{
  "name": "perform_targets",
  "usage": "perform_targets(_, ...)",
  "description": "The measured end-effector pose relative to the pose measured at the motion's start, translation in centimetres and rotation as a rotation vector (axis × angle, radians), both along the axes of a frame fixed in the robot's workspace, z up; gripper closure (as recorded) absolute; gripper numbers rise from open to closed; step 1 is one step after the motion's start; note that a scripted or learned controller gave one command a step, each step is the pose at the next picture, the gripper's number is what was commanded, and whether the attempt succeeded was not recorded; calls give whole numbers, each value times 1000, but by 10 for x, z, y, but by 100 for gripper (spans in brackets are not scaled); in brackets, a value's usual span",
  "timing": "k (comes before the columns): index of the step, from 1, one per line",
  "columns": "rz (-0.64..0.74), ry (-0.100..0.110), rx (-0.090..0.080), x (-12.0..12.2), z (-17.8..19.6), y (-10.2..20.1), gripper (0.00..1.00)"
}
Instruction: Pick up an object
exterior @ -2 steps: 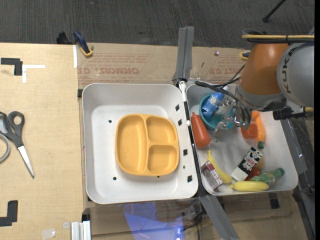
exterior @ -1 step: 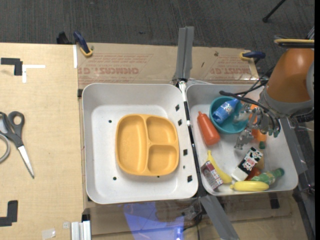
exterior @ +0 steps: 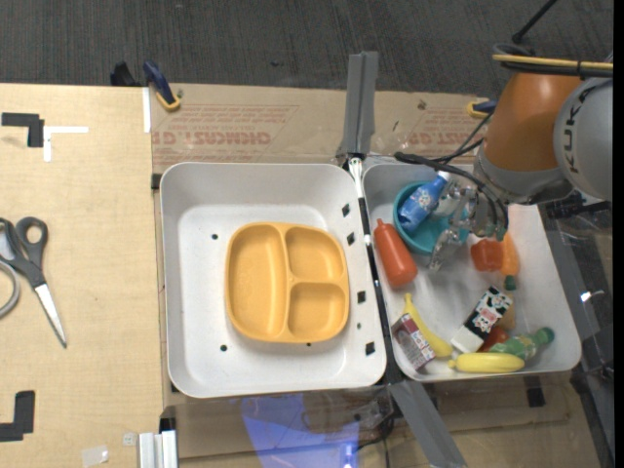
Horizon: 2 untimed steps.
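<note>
The right bin (exterior: pixel 561 291) holds several objects. A teal bowl (exterior: pixel 417 214) with a blue-and-white item inside sits at its back left. Beside the bowl lies a red sausage-shaped toy (exterior: pixel 394 253). An orange carrot-like piece (exterior: pixel 492 254) lies toward the right. A cow-patterned carton (exterior: pixel 490 314), two yellow bananas (exterior: pixel 487 362) and a dark wrapped bar (exterior: pixel 412 343) lie nearer the front. My gripper (exterior: pixel 460 230) hangs low over the bowl's right rim, between the bowl and the orange piece. Its fingers stand open with nothing between them.
The left bin (exterior: pixel 185 291) holds a yellow divided plate (exterior: pixel 288 283). Scissors (exterior: pixel 34 271) lie on the wooden bench at far left. A grey post (exterior: pixel 359 105) rises behind the seam between the bins. A green-capped bottle (exterior: pixel 526 343) lies in the right bin's front corner.
</note>
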<state>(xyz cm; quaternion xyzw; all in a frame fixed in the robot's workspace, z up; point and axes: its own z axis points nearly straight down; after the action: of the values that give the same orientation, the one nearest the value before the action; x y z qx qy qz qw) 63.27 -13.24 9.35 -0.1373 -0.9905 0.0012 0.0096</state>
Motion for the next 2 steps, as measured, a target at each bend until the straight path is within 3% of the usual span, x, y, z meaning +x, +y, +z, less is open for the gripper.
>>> perform_targets(1,-74,-12,-13,-4,1,21,0)
perform_targets(2,168,-26,-1,-16,1,-71,0)
